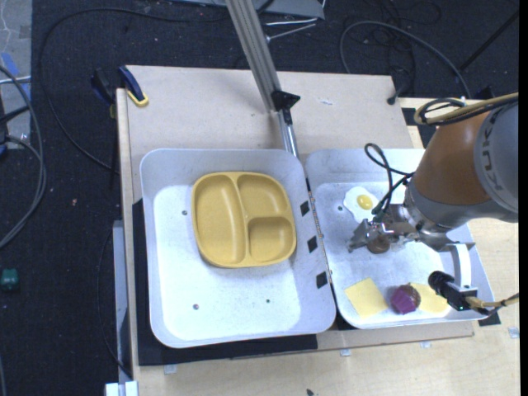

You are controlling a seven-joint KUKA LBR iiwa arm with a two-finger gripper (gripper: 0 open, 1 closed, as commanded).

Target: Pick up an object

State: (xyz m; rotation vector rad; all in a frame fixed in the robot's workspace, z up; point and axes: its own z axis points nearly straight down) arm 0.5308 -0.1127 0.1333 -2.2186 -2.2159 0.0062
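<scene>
So from the camera view, looking down on the desk (206,106): two white bins side by side. The left bin (165,304) has a yellow divided plate (244,219) sitting in it. The right bin (330,167) is where the pickable stuff is: a toy fried egg (360,201) toward the back, a yellow slice (365,297) near the front edge, and a purple lump (403,299) just beside it, with another pale yellow piece (435,301) on its far side.

The arm (462,167) comes in from the right, and its gripper (371,239) is low over the middle of the right bin, between the egg and the slice, apparently on bare bin floor. It's too dark and blurry to tell how the fingers stand, and I can't see anything in them.

My guess is it's at the reach-down step with nothing grabbed. The next move needs the gripper actually lined up over something, since the egg is closest.
</scene>
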